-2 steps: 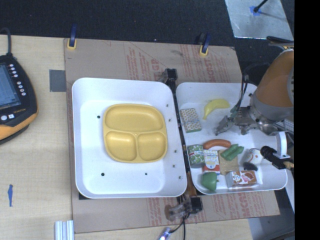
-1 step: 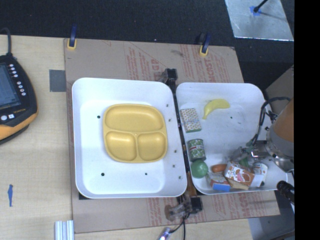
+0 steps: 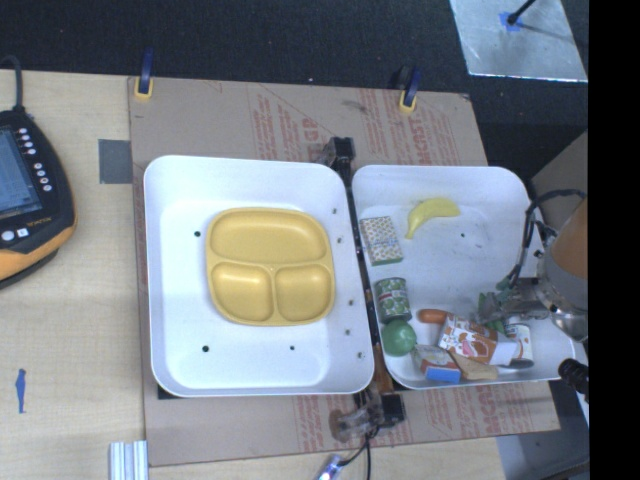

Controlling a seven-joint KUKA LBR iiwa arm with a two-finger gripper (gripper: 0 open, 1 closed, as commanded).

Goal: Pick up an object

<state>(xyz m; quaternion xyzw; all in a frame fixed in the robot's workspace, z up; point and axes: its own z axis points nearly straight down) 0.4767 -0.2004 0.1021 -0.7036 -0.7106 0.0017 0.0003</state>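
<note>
Item: gripper [image 3: 503,306], state cannot be told, being held over cluttered right bin [image 3: 500,183] corner. Juice carton [image 3: 468,342] lying beneath, touching neighbours. Risk: carton being nudged aside by crowding.

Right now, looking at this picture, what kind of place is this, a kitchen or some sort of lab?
Most likely a robotics lab bench, not a kitchen. Two white bins sit on clamped cardboard, a robot teach pendant lies at the left, and the toy banana looks like a practice item.
</note>
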